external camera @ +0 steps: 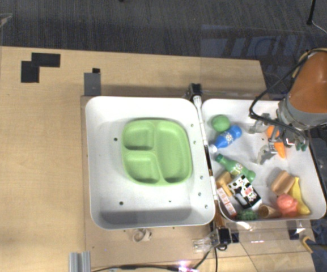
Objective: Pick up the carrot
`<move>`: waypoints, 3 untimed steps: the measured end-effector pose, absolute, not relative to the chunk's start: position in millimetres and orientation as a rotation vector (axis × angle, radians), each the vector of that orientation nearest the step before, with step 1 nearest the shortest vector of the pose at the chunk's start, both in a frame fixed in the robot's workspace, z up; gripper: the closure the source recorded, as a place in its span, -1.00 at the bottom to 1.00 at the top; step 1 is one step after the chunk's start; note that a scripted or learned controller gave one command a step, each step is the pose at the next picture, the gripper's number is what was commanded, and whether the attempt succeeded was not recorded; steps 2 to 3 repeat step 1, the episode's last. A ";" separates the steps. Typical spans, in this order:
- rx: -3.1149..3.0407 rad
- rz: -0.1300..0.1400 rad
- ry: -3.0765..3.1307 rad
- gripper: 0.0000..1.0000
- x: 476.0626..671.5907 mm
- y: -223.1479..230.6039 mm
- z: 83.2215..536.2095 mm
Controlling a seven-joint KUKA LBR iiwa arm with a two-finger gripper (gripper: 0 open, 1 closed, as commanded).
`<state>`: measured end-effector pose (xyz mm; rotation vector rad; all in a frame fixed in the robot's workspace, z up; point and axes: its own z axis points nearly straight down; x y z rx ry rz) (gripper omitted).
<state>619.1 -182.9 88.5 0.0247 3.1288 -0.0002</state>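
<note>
Finds the carrot at the right-centre of the frame, in the upper right part of the right bin, pinched between the closed-in fingers of the gripper, with orange showing above and below the grip. Leaves the green bottle, blue bottle and green ball apart to the left, the banana lower down, and the green plate over in the left bin. Looks like a grasp made and a lift left to do; cannot tell whether already off the bin floor.
</note>
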 end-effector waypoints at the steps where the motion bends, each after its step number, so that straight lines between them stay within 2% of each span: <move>1: 0.761 0.002 3.035 -1.00 614.1 -172.7 88.6; 3: 0.761 0.002 3.035 -1.00 614.1 -172.7 88.6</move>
